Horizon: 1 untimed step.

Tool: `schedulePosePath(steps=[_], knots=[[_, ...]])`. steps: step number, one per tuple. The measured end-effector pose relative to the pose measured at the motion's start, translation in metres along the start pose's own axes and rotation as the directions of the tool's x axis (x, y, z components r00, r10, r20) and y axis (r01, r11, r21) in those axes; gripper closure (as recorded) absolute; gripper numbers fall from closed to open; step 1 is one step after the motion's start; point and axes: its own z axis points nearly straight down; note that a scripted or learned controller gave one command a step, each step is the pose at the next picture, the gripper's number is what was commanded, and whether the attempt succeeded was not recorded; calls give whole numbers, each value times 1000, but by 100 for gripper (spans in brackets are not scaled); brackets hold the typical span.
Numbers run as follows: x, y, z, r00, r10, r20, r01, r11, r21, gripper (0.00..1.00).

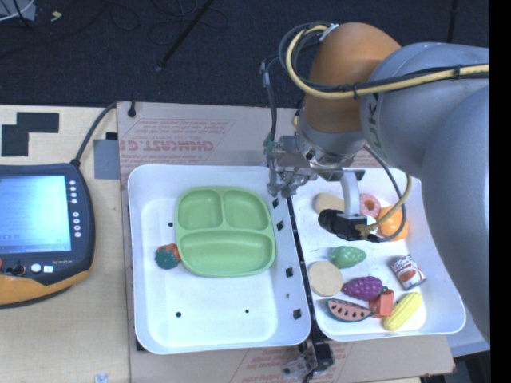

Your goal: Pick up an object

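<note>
My gripper (281,182) hangs over the back of the divider between the two bins, just past the far right corner of the green divided plate (225,231). Nothing shows in its grasp. In the right bin (447,306) lie a beige piece (326,202), a pink donut (370,206), an orange (392,224), a green leafy piece (347,255), a round cracker (325,278), purple grapes (363,286), a watermelon slice (349,310), a red block (385,302), a red can (407,271) and a corn cob (402,311). A strawberry (167,256) lies left of the plate.
The left bin (207,321) holds the plate and the strawberry. A tablet-like pendant (40,226) rests on the bench at far left. The arm's bulk covers the back right of the right bin. Cardboard lies beneath both bins.
</note>
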Motion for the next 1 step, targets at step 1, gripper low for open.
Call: schedulePosePath(steps=[1], knots=[[-11,0,5,1000,5,2,-5,1000,3,100]])
